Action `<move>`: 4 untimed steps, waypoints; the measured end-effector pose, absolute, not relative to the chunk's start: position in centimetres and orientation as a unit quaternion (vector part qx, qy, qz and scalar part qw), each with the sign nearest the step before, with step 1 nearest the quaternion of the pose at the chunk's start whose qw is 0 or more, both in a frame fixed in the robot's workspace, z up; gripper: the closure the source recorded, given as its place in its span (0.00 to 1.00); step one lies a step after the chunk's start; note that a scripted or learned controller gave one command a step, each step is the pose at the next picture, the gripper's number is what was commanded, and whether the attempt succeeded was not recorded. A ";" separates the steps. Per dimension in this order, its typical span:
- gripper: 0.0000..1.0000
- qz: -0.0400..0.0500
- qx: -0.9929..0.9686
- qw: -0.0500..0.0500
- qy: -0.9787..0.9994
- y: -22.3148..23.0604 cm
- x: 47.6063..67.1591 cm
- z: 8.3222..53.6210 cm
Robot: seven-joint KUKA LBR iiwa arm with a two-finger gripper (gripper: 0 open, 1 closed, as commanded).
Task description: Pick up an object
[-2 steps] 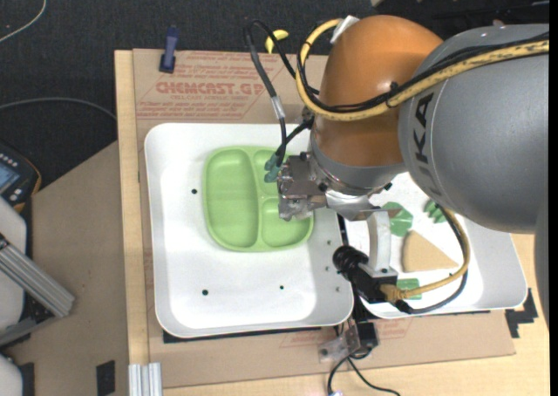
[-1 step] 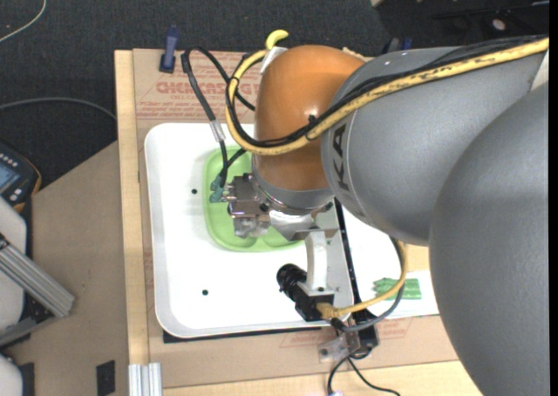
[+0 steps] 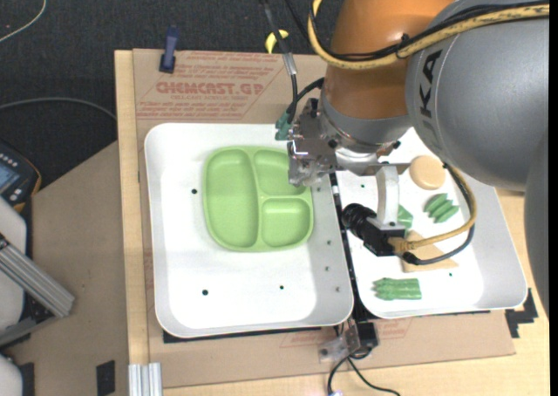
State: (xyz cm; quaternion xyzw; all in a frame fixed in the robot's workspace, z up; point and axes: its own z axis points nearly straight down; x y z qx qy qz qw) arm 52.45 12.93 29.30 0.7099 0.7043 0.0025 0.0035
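Note:
My gripper [image 3: 302, 173] hangs low over the right edge of a light green divided plate [image 3: 244, 202], which lies in the left bin [image 3: 174, 237]. The gripper's tip sits at the plate's upper right compartment, close to the wall between the two bins. The right bin [image 3: 488, 281] holds a round tan piece [image 3: 427, 172], a green pea pod [image 3: 440, 207], a small green piece [image 3: 404, 215], a green bumpy piece [image 3: 398, 288] and a flat orange strip [image 3: 433, 259]. The arm's grey body and orange band cover much of the right bin's far side.
The bins rest on a brown board [image 3: 209, 85] with red lettering. A blue clip [image 3: 168, 50] sits at the board's far left edge. Dark floor and cables lie beyond the board.

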 end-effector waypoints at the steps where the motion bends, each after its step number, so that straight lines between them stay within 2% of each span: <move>1: 1.00 -0.002 0.708 -0.001 0.706 10.2 49.8 29.2; 2: 1.00 0.010 0.705 0.004 0.709 13.7 47.9 53.2; 3: 1.00 -0.005 0.706 -0.003 0.708 15.8 47.8 42.7; 4: 1.00 0.001 0.706 0.001 0.708 15.7 48.0 44.4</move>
